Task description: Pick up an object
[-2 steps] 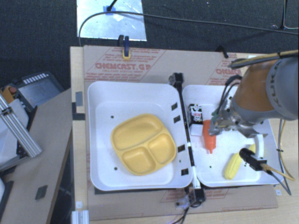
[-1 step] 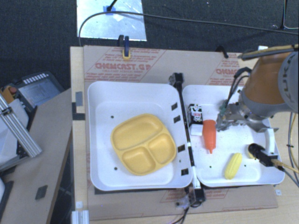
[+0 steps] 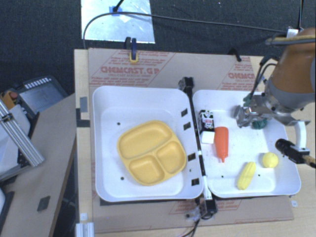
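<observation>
Pincer (image 3: 245,115) — beside teal object (image 3: 258,124)

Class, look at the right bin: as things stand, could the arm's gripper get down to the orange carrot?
Probably yes. The carrot lies flat with open bin floor toward the gripper; only a small white block touches its far side.

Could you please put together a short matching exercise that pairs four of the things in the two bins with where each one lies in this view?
Things:
1. yellow divided plate
2. orange carrot
3. yellow corn cob
4. small yellow ball

Places:
A. right bin, towards its right wall, just above and right of the corn
B. left bin, near its middle
C. right bin, near the front edge
D. right bin, close to the divider between the bins

Pairs: 1-B, 2-D, 3-C, 4-A
</observation>
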### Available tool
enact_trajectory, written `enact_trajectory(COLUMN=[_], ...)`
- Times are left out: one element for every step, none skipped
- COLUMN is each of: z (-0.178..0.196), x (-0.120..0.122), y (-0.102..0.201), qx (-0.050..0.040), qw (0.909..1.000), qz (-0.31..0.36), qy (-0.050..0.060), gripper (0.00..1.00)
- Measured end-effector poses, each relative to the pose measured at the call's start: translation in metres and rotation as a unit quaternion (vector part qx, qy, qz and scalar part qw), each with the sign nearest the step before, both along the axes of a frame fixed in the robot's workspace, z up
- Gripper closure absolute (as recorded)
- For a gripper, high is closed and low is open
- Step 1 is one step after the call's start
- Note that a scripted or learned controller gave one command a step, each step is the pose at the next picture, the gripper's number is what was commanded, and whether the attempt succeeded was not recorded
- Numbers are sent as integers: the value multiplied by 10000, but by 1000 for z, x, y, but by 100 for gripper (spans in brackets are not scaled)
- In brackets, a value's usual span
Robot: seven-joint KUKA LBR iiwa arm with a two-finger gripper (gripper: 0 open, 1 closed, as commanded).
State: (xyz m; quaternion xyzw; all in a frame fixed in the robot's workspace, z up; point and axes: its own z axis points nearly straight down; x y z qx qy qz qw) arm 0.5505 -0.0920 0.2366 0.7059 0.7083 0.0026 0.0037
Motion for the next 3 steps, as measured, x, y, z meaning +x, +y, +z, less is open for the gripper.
enact_trajectory(z=[7,-4,-9], x=[1,14,32], y=[0,59,120], qx=[7,16,18], qw=[10000,10000,10000], qz=[0,30,37], qy=[32,34,32], gripper=[100,100,100])
